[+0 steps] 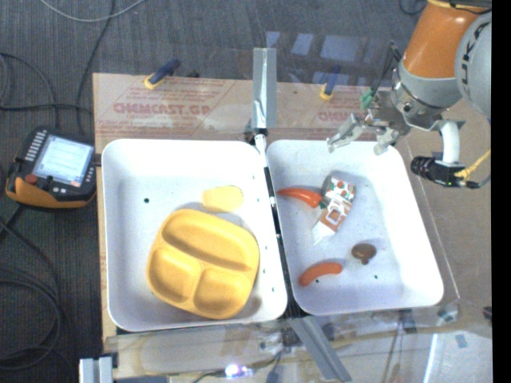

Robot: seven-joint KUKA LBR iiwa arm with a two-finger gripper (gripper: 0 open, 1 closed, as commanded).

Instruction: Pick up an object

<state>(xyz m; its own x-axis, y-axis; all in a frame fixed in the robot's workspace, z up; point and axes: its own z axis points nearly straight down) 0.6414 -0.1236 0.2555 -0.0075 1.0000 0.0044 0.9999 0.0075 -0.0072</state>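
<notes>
The jaws are spread wide with nothing in them, up over the back edge of the right bin, so they should come straight down over the little carton lying in its middle, then squeeze.

The arm comes in from the upper right corner, its grey body cut off by the frame edge. The orange band bulges just above the wrist, and below it sits a grey collar from which the wrist slants down and to the left. The pincer hangs at the far side of the scene, right of centre, raised clear with nothing between its fingers. The two thin metal fingers are spread apart, their tips pointing down and leftward. They look parted rather than closed, though at this slant the gap is hard to judge exactly.
</notes>
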